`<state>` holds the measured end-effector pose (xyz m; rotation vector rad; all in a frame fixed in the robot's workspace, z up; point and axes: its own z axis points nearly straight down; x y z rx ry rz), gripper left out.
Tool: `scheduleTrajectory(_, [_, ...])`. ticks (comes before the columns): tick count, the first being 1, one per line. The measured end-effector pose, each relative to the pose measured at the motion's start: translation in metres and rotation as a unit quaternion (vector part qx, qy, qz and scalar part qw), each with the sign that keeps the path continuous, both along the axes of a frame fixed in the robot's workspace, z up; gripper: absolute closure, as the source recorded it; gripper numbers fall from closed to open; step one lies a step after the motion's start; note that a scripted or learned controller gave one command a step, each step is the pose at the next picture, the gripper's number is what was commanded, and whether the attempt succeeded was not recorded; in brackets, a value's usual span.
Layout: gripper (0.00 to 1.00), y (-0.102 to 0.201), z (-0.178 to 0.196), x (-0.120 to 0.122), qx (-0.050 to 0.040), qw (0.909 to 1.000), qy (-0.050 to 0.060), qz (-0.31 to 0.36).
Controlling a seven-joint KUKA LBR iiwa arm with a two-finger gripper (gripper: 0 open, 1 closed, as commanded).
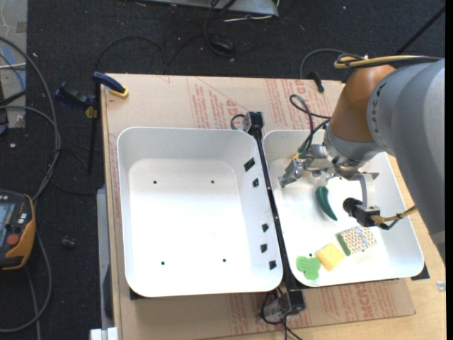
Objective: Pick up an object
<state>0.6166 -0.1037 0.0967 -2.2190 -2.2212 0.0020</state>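
My gripper [291, 174] hangs over the upper left part of the right bin [396, 190], near the divider between the bins. No object shows in it. A dark green curved object [328, 202] lies just to its lower right. Further toward the bin's front lie a patterned block [357, 239], a yellow object [330, 256] and a small bright green object [308, 265], close together. The grey arm with its orange band [361, 105] covers the bin's far right corner.
The left bin [134, 154] stands beside the right one, on a brown cardboard-covered bench [212, 98]. A black clamp and cable [253, 122] sit at the far end of the divider. A blue and yellow clamp [110, 83] grips the bench's far left corner.
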Motion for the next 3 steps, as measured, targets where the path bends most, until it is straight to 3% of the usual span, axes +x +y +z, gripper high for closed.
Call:
scheduleTrajectory(1, [0.00,-0.006,-0.004,0.028,-0.0004,1.0000,-0.002,0.000])
scheduleTrajectory(2, [0.00,-0.057,-0.004,-0.028,-0.0008,1.0000,0.000,-0.003])
scheduleTrajectory(3, [1.00,-0.054,0.006,-0.026,-0.0002,1.0000,-0.001,0.000])
